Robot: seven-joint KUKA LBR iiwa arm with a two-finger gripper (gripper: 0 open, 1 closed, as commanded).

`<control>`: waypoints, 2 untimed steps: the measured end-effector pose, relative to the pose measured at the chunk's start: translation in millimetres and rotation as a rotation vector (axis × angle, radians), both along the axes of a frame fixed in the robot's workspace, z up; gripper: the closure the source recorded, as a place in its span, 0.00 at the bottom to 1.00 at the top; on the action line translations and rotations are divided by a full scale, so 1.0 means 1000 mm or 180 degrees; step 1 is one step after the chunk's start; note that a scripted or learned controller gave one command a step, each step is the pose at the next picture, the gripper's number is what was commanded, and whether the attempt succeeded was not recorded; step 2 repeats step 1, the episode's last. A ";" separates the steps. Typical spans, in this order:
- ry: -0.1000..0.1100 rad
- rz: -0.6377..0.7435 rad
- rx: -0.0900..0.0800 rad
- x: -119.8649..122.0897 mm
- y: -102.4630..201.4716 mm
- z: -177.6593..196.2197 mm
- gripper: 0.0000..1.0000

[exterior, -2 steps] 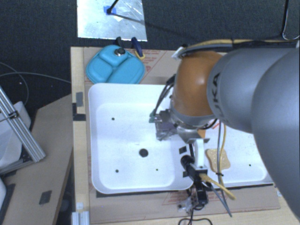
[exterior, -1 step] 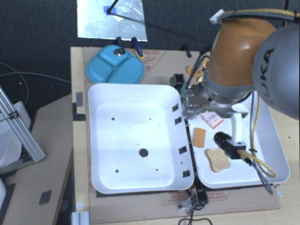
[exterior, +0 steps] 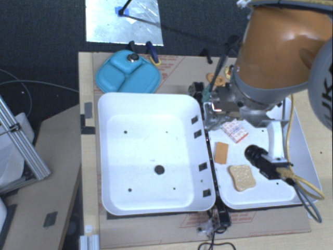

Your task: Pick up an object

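My gripper (exterior: 218, 110) sits low at the right bin's (exterior: 270, 194) upper left corner — I can't tell its finger state — so I'd centre squarely over the packet (exterior: 235, 131) just right of it before closing.

Arm (exterior: 283, 40) comes in from the upper right, big orange band section filling that corner, grey wrist ring below it. Wrist points down and toward the left, gripper (exterior: 214, 108) hanging low under the grey ring, a metallic block with cabling around it. Fingers hidden by the gripper body and wrist, spacing unreadable. Grey link edge visible at far right. Nothing seen clamped in the gripper.
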State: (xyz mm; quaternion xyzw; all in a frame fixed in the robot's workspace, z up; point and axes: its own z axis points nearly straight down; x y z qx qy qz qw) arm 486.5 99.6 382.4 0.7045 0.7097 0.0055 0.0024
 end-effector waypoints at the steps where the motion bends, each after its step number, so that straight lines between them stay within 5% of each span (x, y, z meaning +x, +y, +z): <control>1: 0.0033 -0.0002 -0.0010 0.000 0.047 -0.019 1.00; 2: 0.0033 -0.0002 -0.0010 0.000 0.047 -0.019 1.00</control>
